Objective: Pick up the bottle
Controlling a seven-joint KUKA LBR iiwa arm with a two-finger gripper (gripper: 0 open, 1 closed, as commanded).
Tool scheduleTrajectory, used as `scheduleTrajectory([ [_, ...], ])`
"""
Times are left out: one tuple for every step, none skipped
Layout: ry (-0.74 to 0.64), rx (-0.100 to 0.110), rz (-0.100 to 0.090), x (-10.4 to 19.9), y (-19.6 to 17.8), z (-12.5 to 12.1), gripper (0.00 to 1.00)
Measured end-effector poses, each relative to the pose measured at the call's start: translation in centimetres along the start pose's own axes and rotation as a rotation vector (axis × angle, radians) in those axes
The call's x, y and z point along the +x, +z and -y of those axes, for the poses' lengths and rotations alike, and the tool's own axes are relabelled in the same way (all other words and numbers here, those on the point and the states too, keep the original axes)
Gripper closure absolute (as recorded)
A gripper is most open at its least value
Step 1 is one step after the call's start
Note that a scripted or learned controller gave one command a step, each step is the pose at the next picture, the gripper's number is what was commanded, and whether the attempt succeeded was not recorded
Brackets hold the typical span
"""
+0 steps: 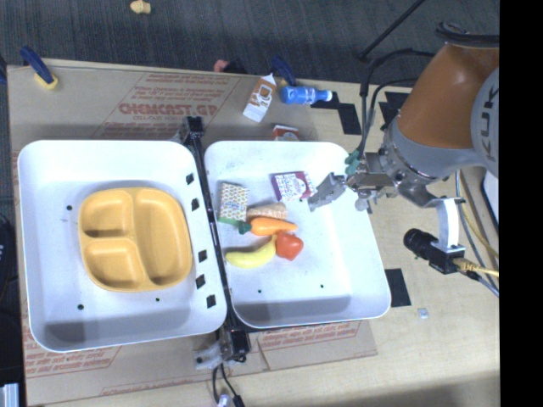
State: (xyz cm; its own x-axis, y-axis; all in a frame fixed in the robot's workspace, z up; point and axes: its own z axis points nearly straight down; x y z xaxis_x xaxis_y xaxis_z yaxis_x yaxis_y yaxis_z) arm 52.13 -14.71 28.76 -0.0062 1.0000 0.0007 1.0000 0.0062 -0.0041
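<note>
notably, the bottle, blue with a pale cap end, lies on its side on the bench behind the right bin, outside both bins and just beside a small white carton. the gripper hangs over the right bin's far right part, near its rim, well apart from the bottle; whether its fingers are apart or together cannot be told at this angle, and nothing can be seen held in it.

right bin contents: a purple packet just beside the gripper, a patterned packet, a carrot, a red pepper and a banana, clustered near the bin's centre. the left bin bears a yellow divided tray.

risks, as judged from this layout:

- wrong target. the gripper stands nearer the purple packet than the bottle; a descent from this spot would probably close on the packet or on bare bin floor.
- rolling. the bottle lies flat on a smooth surface; a grasp along its long axis, or off centre, could push it away instead of seating it.
- crowding. the carton lies close to one end of the bottle, and a blue clip sits just behind it; a wide approach could catch either.
- rim contact. travel from the bin toward the bottle crosses the bin's back wall; a low path could strike it.

the task appears not yet begun.
</note>
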Motion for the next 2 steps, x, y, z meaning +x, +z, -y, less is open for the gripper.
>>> scheduleTrajectory([
  [-0.005, 0.002, 0.000, 0.0, -1.0, 0.0, 1.00],
  [-0.111, 0.002, -0.001, 1.8, 11.8, 4.5, 1.00],
])
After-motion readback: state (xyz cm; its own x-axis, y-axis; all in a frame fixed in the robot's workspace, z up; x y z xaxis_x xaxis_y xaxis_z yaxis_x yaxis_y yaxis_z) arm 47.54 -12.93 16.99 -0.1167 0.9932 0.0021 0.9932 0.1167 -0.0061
